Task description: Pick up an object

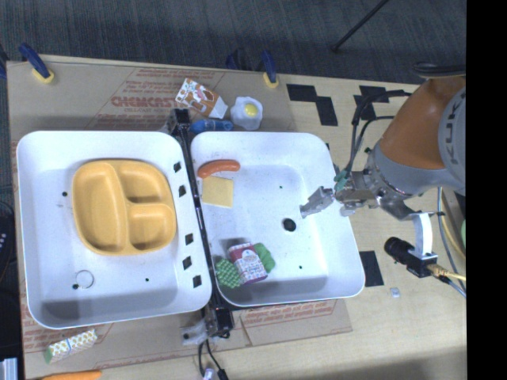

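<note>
Objects to pick, none in the gripper: you've got two white bins side by side on the bench point(380, 299), and the arm point(424, 137) comes in from the right, grey with its orange band over the right bin's right rim. Left bin point(40, 212) holds a yellow divided tray point(123, 206), three compartments, sitting flat near the middle. Right bin point(317, 153) holds the small stuff: a packet with red label and green edging point(247, 263) by the front left corner, a pale yellow cheese-like square point(219, 191) by the left wall, a sausage point(218, 167) just behind it, and a small dark round spot point(289, 226) on the floor near the middle. Gripper point(315, 203) sits above the right half of that bin, near the dark spot, well apart from the food items; you can't tell from this angle whether its fingers are apart or together. Behind the bins: a printed carton point(195, 96), a blue item point(211, 124), a white-and-yellow egg-like piece point(247, 112).
</note>
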Action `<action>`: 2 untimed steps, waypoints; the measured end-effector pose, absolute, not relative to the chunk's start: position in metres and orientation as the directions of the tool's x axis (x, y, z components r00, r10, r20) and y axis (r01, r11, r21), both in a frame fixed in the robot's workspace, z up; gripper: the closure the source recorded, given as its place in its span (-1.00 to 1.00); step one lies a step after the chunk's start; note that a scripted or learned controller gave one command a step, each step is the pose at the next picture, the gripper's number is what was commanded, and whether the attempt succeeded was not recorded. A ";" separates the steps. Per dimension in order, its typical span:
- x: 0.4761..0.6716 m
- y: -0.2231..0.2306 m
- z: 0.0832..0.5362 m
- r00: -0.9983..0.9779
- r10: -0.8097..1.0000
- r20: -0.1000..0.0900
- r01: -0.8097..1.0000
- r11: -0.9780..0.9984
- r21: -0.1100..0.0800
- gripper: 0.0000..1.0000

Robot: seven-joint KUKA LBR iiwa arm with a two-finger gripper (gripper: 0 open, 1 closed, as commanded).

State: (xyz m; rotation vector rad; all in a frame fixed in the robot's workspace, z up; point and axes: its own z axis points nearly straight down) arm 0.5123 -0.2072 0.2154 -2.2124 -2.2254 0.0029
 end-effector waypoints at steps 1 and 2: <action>0.520 -0.093 0.104 0.086 0.996 0.002 0.996 -0.086 -0.007 -1.00; 0.486 -0.099 0.093 -0.194 0.981 0.002 0.981 0.194 0.001 -1.00</action>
